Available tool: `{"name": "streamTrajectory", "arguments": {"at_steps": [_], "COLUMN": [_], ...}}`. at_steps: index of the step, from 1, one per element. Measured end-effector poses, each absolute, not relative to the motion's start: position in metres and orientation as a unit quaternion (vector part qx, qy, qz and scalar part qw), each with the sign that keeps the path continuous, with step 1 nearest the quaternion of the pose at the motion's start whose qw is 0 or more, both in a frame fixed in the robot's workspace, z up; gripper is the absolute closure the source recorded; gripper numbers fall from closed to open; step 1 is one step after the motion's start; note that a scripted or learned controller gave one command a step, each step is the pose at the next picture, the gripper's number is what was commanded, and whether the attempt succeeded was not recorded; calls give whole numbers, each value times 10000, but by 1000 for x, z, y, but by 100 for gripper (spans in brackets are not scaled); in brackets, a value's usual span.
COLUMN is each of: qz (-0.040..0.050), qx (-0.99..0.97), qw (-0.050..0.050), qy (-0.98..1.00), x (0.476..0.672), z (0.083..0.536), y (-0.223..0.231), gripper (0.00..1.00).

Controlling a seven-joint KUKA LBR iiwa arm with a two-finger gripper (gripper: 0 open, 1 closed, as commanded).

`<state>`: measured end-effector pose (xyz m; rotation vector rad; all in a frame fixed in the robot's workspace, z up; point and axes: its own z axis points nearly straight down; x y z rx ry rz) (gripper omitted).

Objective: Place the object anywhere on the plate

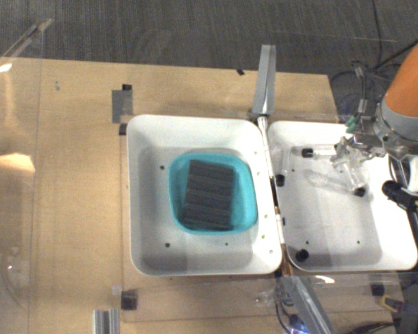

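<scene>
A dark grey ridged block (209, 194) lies flat on the cyan plate (248, 199), which sits in the middle of the left white bin (146, 186). My gripper (333, 172) hangs over the upper part of the right white bin (348, 242), well to the right of the plate. Its clear fingers (320, 154) with black tips are spread apart, open, with nothing between them. The grey arm with its orange band (407, 82) comes in from the upper right.
A grey metal post (265, 82) stands at the back between the two bins. Cables and black fittings (404, 197) crowd the right bin's right edge. Bare wooden bench (56, 207) stretches to the left.
</scene>
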<state>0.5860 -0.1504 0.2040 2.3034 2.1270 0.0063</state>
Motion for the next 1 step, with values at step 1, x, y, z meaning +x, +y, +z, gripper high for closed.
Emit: {"name": "streamTrajectory", "arguments": {"at_steps": [1], "qz": [21], "qx": [7347], "qw": [32], "qy": [6784], "x": [586], "z": [204], "y": [-150], "gripper": [0]}}
